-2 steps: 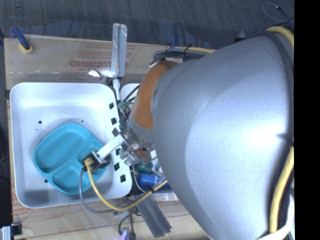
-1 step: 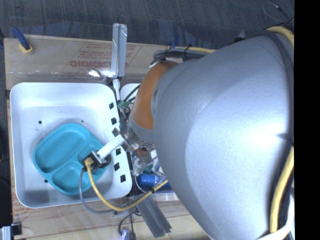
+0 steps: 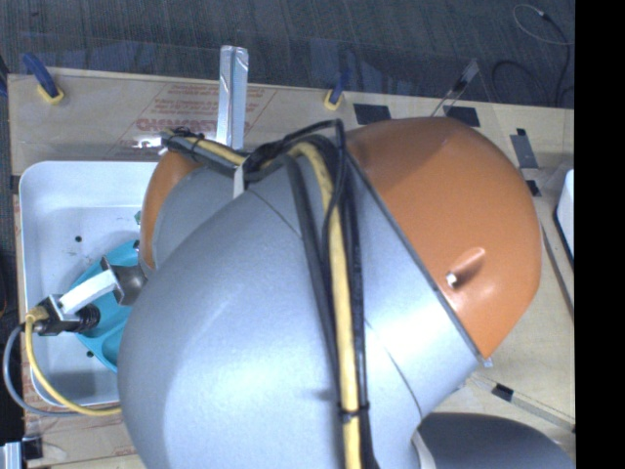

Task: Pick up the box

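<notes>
**Inspector:** Claw status?

**Arm:** My claw (image 3: 131, 279) is down inside the bin (image 3: 59, 198), toward its right side, and my own arm (image 3: 273, 350) covers most of it. I cannot tell whether it is wide, narrow or holding anything.

**Inspector:** Location of the box?

**Arm:** One teal item (image 3: 109, 332) lies in the bin, just beside the claw and partly under my arm. Too much of it is hidden for me to confirm it as the box.

**Inspector:** Any markings?

**Arm:** There is red print (image 3: 186, 110) on the bench (image 3: 98, 101), beyond the bin's far rim. It is too blurred to read. I cannot tell whether the teal item carries a label.
</notes>
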You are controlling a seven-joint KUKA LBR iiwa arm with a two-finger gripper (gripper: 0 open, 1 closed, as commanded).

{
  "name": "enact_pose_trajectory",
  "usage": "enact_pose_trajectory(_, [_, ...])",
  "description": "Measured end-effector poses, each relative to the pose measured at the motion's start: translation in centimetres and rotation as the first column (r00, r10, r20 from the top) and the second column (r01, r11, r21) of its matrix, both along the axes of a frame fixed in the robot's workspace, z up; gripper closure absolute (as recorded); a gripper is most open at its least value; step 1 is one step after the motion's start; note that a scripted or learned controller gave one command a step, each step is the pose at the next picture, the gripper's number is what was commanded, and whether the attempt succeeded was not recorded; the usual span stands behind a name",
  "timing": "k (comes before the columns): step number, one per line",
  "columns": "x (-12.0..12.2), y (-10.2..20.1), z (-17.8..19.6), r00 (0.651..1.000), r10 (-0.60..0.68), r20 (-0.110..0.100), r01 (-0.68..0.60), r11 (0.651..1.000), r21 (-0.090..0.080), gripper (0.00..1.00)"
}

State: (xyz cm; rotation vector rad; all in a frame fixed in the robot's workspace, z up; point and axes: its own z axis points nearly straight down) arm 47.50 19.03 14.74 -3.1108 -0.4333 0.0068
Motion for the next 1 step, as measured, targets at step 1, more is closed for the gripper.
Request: enact_pose_trajectory(1, [6.66, 2.84, -5.54, 1.000, 0.014, 0.001, -0.014, 1.000, 0.003, 0.00])
